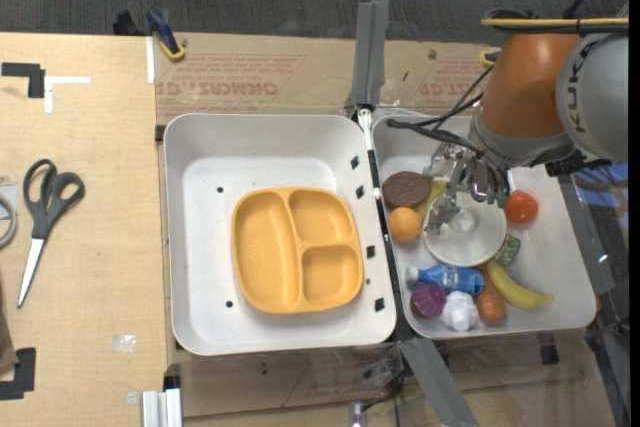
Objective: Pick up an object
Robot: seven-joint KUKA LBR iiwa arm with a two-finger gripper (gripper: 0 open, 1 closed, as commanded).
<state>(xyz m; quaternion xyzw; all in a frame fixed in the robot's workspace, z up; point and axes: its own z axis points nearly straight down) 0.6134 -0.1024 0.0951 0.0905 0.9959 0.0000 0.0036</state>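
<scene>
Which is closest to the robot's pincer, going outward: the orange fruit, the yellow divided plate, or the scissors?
Measured from the pincer in the right bin:
1. Orange fruit, just to its left in the same bin.
2. Yellow divided plate, in the middle of the left bin.
3. Scissors, out on the wooden bench at far left.

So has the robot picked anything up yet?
Not that I can see. The claw is down in the right bin, over the clear plate among the toy food, near the orange and tomato. Nothing visibly sits between its fingers. The yellow divided tray lies in the left bin. Grabbing and lifting are left.
</scene>
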